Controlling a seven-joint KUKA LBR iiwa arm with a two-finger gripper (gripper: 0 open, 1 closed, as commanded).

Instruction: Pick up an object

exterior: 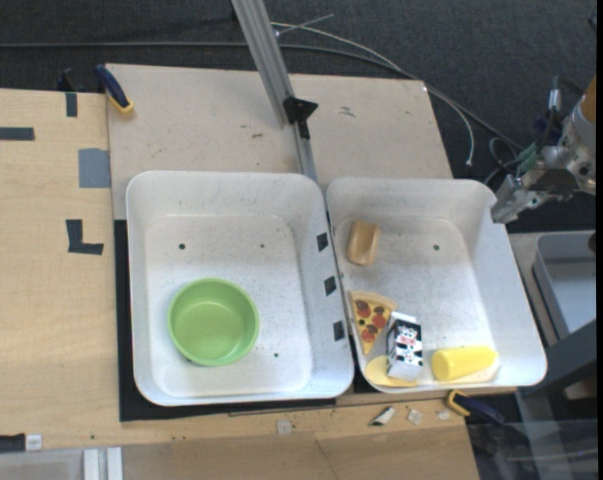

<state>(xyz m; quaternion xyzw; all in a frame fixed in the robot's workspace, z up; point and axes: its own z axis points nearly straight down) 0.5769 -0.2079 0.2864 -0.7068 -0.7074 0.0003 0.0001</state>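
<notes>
**Waiting off the bin's edge, with nothing yet picked**

Hovering at the outer edge of the right bin point(501, 268), the gripper point(509, 204) is seen just beyond that bin's far right corner, not over its floor. How it is set cannot be told from this view; the tip is small and partly blurred, and no object is seen at it.

All candidate objects lie to the gripper's left and nearer the camera. Closest to it is the bread roll point(362, 242), lying alone near the divider, with bare floor around it. Further off, toward the near wall, a pizza slice point(371, 317), a small carton point(405, 348) and a yellow block point(463, 363) are grouped; the carton touches or overlaps the slice, and the block lies just beside the carton. Furthest away, in the left bin point(151, 268), a green bowl point(214, 321) is set upright.

The step in hand is judged to be the approach: no object has been chosen by position, and no descent is under way. For the next move, the gripper would need to be carried inward over the bin wall, placed above one object, and lowered. The roll is judged the easiest target, being isolated; the crowded group risks a grasp spoiled by neighbours.
</notes>
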